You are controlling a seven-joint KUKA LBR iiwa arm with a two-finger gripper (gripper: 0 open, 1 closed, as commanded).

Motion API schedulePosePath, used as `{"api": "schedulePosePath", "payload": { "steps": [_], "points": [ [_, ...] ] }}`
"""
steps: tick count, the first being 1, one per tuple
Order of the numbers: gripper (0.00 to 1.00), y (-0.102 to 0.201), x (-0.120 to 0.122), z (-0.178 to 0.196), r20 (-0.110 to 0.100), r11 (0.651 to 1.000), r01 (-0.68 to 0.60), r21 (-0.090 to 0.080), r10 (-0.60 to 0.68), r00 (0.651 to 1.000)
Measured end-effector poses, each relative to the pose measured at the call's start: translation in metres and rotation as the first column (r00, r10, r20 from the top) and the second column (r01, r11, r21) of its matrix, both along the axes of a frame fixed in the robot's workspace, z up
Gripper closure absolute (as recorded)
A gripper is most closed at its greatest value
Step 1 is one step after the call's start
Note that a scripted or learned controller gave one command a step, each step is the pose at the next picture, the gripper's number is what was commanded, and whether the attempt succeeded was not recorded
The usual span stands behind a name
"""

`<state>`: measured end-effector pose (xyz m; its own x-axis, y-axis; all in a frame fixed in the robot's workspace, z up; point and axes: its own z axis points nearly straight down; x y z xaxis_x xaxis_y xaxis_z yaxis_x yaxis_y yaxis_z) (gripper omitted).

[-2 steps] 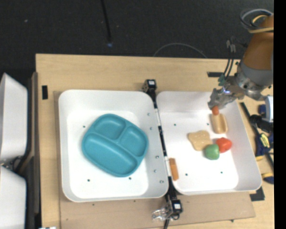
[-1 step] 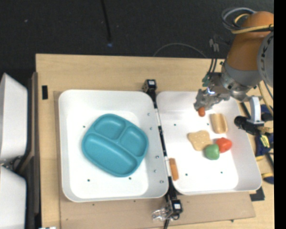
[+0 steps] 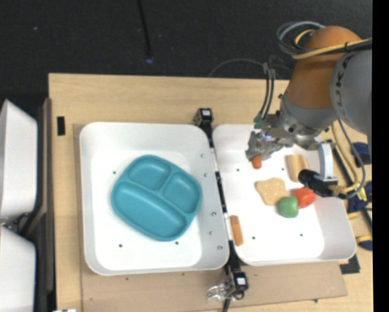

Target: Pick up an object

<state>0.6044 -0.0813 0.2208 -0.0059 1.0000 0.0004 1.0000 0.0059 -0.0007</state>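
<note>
Orange morsel just up-left of cracker; end effector directly over it, grip unreadable. Likely grasp step; next needs secure lift.

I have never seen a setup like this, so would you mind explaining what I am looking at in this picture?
The picture comes from one camera fixed above a wooden bench, looking down at a slant. The grey machine with the orange band, reaching in from the right, is a robot arm. The part at its tip is its hand, built to pick things up.

Two shallow white bins sit side by side. The left bin holds a teal divided plate. The right bin holds small food-like pieces: a small orange piece just under the hand, a tan cracker-shaped piece, a green ball, a red piece, a pale block and an orange stick by its left wall.

From this angle I cannot tell whether the hand holds anything.
</note>
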Motion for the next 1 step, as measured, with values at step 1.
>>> {"api": "schedulePosePath", "payload": {
  "steps": [1],
  "points": [
    [1.00, 0.0506, -0.0195, -0.0039, 0.000, 1.000, 0.000, 0.000, 0.000, 1.000]
  ]
}}
